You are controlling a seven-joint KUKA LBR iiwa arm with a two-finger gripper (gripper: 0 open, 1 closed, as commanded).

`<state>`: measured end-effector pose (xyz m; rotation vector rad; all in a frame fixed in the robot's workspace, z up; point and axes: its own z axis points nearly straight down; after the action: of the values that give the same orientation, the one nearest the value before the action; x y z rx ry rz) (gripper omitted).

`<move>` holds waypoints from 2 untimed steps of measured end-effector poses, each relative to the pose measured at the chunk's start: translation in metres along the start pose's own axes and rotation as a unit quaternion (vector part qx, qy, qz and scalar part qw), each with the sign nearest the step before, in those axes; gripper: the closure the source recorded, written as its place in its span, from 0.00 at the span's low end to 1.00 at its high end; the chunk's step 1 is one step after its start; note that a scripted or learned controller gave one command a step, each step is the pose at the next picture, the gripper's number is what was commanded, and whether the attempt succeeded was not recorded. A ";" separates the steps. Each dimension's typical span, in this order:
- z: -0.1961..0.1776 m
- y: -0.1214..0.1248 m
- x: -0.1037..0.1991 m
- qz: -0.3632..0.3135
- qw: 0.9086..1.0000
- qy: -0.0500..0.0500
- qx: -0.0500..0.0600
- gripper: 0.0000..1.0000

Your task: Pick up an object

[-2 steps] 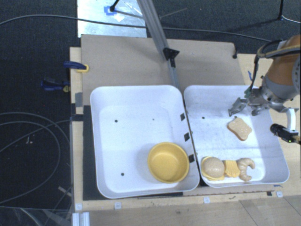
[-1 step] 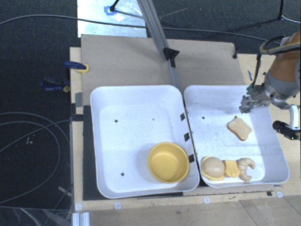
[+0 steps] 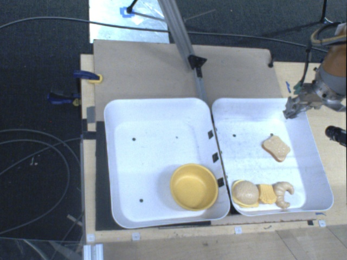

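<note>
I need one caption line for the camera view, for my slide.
The gripper hovers at the right bin's far edge; bread slice and pastries lie inside, yellow bowl in the left bin.

**Colours on your table**

You have two white bins (image 3: 157, 112), each speckled with small dark dots. The bowl (image 3: 194, 186) is plain yellow. The bread slice (image 3: 276, 148) is tan with a paler face. The bun (image 3: 245, 193) is beige, the croissant (image 3: 284, 193) cream, with a yellow piece (image 3: 266, 194) between them. The table (image 3: 141, 64) is light brown.
</note>
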<state>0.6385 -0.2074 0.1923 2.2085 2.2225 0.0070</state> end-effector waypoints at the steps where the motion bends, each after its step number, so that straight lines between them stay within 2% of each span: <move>1: -0.048 0.007 0.006 -0.001 1.000 0.000 0.001 1.00; 2: -0.103 0.009 0.006 -0.001 1.000 0.000 0.000 1.00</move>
<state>0.6470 -0.2015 0.2957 2.2070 2.2241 0.0066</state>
